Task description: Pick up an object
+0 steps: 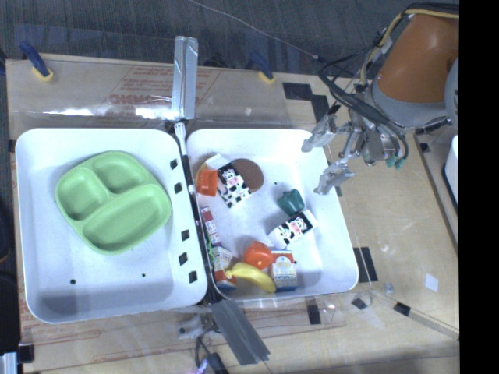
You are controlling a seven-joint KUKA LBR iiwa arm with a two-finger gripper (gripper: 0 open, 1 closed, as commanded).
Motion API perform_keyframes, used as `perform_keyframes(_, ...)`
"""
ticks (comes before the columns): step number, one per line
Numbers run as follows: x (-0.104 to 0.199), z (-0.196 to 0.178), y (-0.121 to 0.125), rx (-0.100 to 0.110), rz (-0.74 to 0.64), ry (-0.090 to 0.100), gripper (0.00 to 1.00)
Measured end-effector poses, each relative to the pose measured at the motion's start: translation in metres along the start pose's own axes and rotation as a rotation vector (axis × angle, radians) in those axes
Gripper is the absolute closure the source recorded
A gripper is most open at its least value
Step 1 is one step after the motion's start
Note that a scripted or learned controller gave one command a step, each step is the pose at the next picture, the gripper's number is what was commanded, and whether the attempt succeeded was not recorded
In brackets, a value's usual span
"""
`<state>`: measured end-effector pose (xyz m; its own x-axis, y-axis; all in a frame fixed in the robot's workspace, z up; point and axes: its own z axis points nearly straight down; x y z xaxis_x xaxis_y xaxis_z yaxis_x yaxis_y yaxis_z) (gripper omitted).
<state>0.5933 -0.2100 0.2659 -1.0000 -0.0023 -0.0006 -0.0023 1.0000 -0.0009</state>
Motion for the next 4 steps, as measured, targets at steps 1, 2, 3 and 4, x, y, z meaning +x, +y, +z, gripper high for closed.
perform_keyframes(1,0.013,0.126,0.035,-0.005,-0.070,0.009,0.00)
perform_keyframes(2,-0.039,0.164,0.103,0.005,-0.242,-0.004,0.00)
perform_keyframes(3,-0.004,0.172,0.010,0.001,-0.306,-0.001,0.00)
perform_keyframes(4,0.002,0.172,0.087,0.004,-0.257,-0.005,0.00)
